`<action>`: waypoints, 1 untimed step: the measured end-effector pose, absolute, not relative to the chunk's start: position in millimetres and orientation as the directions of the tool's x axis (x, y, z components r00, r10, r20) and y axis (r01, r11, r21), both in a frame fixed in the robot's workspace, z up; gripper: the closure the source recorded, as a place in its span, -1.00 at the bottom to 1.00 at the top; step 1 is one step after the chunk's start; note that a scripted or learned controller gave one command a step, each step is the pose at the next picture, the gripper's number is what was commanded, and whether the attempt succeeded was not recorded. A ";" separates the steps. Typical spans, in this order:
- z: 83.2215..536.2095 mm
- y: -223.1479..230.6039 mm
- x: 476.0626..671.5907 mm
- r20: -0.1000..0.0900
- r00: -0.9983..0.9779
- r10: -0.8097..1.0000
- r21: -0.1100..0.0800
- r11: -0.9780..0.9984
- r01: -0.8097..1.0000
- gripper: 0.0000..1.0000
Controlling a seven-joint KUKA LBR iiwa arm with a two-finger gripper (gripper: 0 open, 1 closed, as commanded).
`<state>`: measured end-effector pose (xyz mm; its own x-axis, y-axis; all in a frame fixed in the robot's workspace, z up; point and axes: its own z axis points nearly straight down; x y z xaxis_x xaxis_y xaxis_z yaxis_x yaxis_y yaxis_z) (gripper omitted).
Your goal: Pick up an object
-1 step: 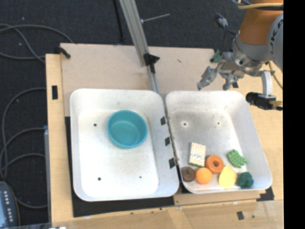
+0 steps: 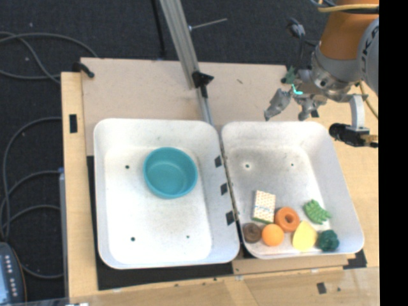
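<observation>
Clustered well below the fingers: round orange ball [image 2: 273, 235], dark green bushy toy [image 2: 328, 240], yellow lemon-shaped toy [image 2: 305, 236], all inside right white bin [image 2: 338, 164]. Two-finger gripper [image 2: 294, 108] spread wide, holding nothing, just beyond that bin's far rim.

Teal bowl [image 2: 169, 172], orange ball [image 2: 273, 235], yellow lemon [image 2: 304, 236], speckled white bins [image 2: 115, 190]

Glossy teal plastic bowl [image 2: 169, 172] — matt, speckled white bins [image 2: 115, 234] — bare wooden bench [image 2: 140, 88].

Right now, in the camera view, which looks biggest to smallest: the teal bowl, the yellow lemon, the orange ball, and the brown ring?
1. Teal bowl, by far the largest.
2. Yellow lemon.
3. Orange ball, close to the lemon, so that order is unsure.
4. Brown ring, smallest.
</observation>
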<state>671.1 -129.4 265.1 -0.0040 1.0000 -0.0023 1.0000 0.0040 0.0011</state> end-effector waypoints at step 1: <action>205.7 -123.1 671.1 -0.002 -0.004 1.000 -0.005 0.004 1.000 -1.00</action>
